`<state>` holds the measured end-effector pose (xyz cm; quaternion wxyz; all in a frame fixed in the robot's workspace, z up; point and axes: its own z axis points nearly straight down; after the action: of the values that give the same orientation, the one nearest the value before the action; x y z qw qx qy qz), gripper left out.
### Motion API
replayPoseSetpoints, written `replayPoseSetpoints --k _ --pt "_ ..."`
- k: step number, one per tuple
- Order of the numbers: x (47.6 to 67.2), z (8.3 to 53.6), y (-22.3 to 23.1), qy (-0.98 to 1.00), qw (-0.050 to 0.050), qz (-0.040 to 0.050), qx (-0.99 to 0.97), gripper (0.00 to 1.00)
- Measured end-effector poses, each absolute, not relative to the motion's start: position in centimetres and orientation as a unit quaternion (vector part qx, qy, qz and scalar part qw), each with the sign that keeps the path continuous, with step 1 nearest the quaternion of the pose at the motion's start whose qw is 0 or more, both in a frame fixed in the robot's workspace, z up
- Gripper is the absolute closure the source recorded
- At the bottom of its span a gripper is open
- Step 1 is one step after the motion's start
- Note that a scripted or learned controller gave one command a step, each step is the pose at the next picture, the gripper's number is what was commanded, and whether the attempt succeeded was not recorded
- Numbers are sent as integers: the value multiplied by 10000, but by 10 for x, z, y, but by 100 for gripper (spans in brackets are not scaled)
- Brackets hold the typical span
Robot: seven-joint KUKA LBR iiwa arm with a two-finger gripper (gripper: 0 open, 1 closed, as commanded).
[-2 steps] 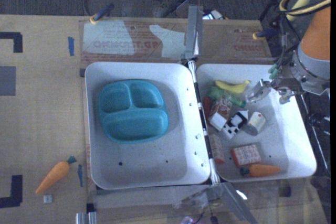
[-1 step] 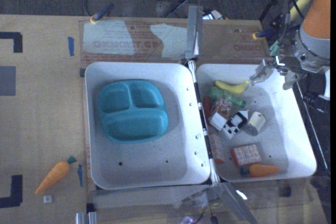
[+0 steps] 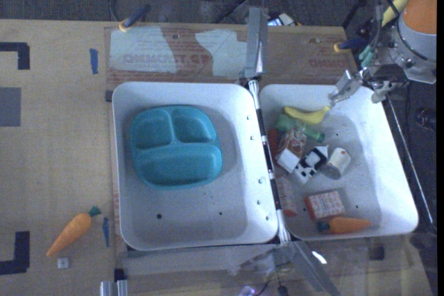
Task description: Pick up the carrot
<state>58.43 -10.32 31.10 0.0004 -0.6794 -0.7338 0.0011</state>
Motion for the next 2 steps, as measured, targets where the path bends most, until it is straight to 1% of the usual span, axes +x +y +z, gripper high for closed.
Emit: replayPoseSetpoints --k 1,2 --pt "577 349 -103 -8746 -5 2 -4849 0" --pt "557 386 -83 -9444 -8 -1 -3288 0"
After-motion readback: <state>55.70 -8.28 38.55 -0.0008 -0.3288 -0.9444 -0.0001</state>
